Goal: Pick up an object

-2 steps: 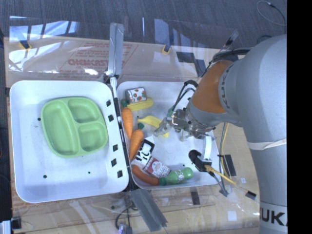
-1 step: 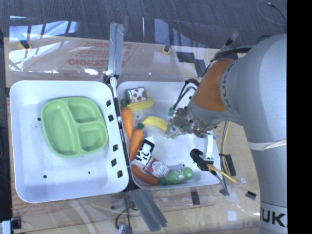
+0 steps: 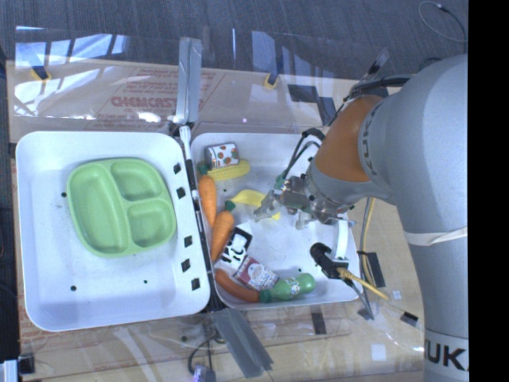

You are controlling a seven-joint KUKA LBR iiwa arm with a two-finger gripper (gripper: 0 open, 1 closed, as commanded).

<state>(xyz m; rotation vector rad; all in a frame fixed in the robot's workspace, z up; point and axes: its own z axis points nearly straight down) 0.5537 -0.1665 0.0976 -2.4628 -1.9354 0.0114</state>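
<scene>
Yellow banana lies just left of my gripper, touching or nearly so. I cannot tell its grip state. Nothing looks lifted yet, so I judge the pick not done.

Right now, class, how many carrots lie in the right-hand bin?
2. One carrot lies along the bin's left wall, pointing up the view. The other carrot lies just below and right of it, tilted, beside the black-and-white packet. More may be hidden under the arm.
</scene>
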